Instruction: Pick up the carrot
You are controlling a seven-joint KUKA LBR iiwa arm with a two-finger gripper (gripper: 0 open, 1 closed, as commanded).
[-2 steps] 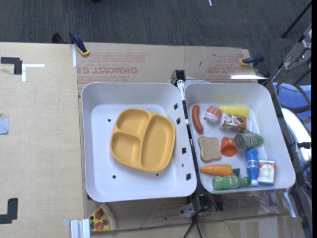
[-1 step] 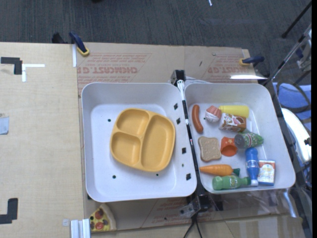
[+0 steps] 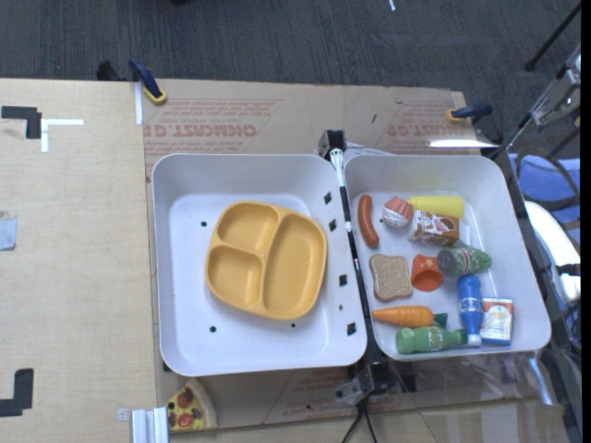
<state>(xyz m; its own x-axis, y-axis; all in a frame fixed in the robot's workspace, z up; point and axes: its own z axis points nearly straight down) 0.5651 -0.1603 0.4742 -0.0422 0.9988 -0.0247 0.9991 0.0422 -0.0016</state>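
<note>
The carrot (image 3: 404,317) lies flat near the front of the right bin (image 3: 522,247), just behind a green bottle (image 3: 429,340) and in front of a slice of bread (image 3: 391,277). A blue bottle (image 3: 469,307) stands to its right. A sausage (image 3: 368,221) lies further back. The left bin (image 3: 175,275) holds a yellow divided plate (image 3: 266,258). The state of the jaws cannot be told

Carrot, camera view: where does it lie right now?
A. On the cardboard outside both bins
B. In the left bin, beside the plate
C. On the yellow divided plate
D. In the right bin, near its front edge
D: the carrot lies in the right bin near its front edge, between the bread slice and the green bottle.
</note>
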